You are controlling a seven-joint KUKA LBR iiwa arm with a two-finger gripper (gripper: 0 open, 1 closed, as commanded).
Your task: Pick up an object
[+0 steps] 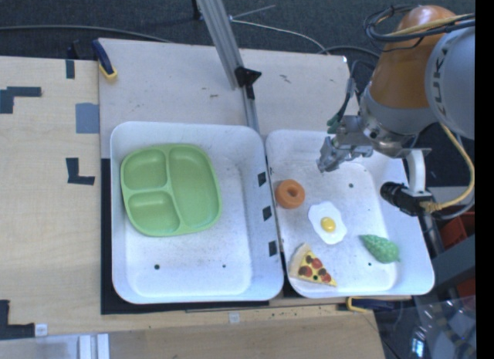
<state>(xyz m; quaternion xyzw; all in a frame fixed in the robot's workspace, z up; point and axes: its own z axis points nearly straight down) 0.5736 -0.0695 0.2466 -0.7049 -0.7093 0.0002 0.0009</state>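
Note:
The right bin [401, 272] holds a brown donut [290, 194], a fried egg toy [328, 223], a pizza slice [312, 266] and a green leafy piece [381, 248]. My gripper [330, 160] hangs over the far part of this bin, up and to the right of the donut and above the egg. Nothing shows between its fingers.
A green divided plate [170, 189] lies in the left bin [185, 272]. A slanted metal pole [224, 37] crosses the bench behind the bins. A blue and yellow clamp [104, 60] sits at the bench's far left corner.

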